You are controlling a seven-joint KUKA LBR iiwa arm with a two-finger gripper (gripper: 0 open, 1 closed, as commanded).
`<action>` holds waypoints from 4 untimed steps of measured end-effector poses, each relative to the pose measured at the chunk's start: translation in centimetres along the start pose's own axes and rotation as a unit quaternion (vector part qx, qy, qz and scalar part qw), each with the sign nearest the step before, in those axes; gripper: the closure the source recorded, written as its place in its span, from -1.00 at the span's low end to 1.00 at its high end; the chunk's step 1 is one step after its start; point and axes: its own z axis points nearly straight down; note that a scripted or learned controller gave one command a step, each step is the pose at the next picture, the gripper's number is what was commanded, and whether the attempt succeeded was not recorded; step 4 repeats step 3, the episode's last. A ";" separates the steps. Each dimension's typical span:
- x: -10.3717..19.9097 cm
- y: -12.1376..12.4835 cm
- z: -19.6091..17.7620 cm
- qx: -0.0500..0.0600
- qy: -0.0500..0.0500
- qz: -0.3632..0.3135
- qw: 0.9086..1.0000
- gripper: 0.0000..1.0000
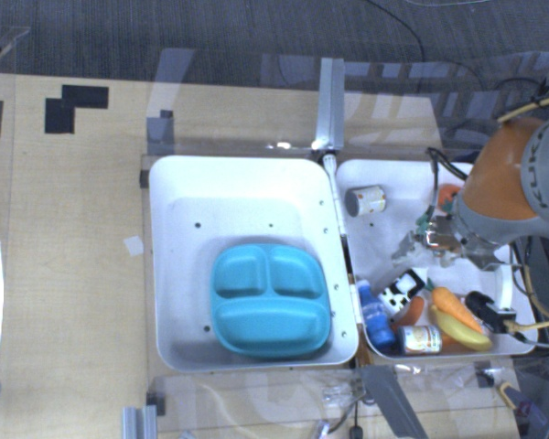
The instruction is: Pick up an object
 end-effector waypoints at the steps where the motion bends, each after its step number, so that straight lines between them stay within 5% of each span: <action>1: -6.8 -4.0 0.6 -0.006 -0.001 0.035 0.999 -1.00; 2: -6.7 -3.7 -0.3 -0.008 0.000 0.033 0.999 1.00; 3: -5.5 -1.9 -16.4 -0.002 -0.001 -0.019 1.000 1.00; 4: -5.5 -1.9 -16.4 -0.002 -0.001 -0.019 1.000 1.00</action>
